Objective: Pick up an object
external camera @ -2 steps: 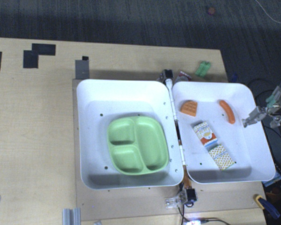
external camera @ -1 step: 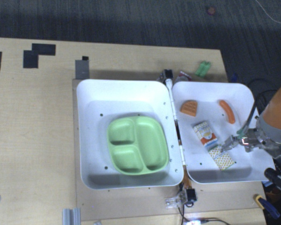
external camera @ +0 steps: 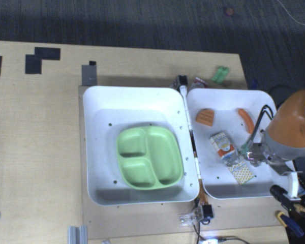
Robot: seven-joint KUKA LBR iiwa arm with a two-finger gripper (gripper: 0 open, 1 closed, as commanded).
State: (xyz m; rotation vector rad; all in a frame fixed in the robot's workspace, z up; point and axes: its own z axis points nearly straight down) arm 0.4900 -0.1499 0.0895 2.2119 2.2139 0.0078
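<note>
Arm enters from frame right; gripper point(external camera: 242, 155) is low in the right bin point(external camera: 213, 189), right over the small carton point(external camera: 222, 144) and the patterned flat packet point(external camera: 241, 173). Jaw state: can't tell, wrist blocks the view, nothing visibly between them.

Likely targets all sit in the right bin: carton centre, packet just below it twd the bin's lower edge, orange wedge-shaped piece point(external camera: 205, 117) upper left, orange carrot-like stick point(external camera: 245, 119) upper right.

Risks, imo:
- carton and packet are near touching, so a close could catch both or nudge one away
- packet is thin and flat on the floor, little to pinch
- carton looks glossy, may slip/rotate

Left bin point(external camera: 99, 108) holds a green 3-compartment plate point(external camera: 149, 156), smooth plastic, rounded corners. Bins white, shallow, matte.
</note>
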